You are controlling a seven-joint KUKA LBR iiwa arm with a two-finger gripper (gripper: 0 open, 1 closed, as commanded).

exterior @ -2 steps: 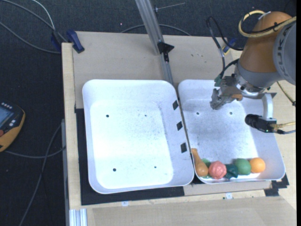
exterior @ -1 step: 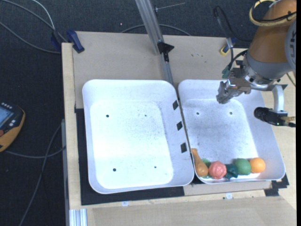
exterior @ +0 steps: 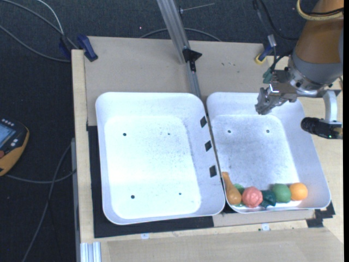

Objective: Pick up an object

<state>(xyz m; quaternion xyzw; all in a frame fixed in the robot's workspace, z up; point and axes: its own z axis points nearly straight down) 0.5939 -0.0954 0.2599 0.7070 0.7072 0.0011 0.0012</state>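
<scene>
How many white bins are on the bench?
2: the left bin and the right bin, side by side; the right bin holds small toys along its near edge.

Past my bench's far edge, a metal pole (exterior: 173, 23) slants down to the seam between the two bins. Blue clamps (exterior: 87, 48) grip the board's far corners (another one sits at the right (exterior: 265, 52)). Cables (exterior: 38, 15) trail over the dark floor, and an orange-edged pendant (exterior: 11, 141) lies at left.

A pale wooden bench (exterior: 136, 64) bears two shallow white bins, left bin (exterior: 109, 105) touching right bin (exterior: 313, 162).
</scene>
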